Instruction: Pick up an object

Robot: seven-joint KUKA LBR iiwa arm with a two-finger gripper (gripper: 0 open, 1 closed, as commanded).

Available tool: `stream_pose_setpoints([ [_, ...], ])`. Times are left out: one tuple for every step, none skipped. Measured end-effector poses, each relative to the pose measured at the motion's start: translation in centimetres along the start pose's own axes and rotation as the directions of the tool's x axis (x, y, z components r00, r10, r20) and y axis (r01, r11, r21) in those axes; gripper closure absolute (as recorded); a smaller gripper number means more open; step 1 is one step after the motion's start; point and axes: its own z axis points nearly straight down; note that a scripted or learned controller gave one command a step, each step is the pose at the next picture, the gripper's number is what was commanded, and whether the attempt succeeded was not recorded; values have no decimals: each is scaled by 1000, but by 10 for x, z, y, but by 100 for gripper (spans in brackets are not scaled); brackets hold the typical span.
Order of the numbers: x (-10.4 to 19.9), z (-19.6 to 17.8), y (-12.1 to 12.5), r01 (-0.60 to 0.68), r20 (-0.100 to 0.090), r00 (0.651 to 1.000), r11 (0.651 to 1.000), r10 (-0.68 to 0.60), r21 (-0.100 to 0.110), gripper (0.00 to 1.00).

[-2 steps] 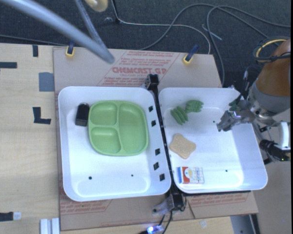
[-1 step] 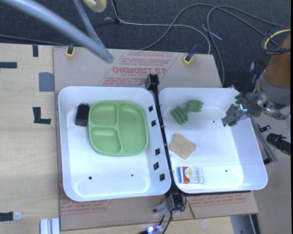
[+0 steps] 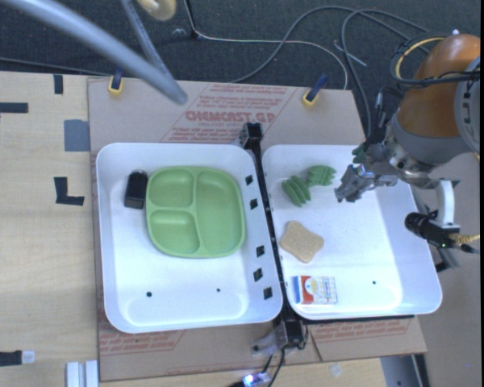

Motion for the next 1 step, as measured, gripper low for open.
stream_pose_setpoints([
  [56, 6, 6, -2, 1, 1000, 1000, 2, 2, 100],
])
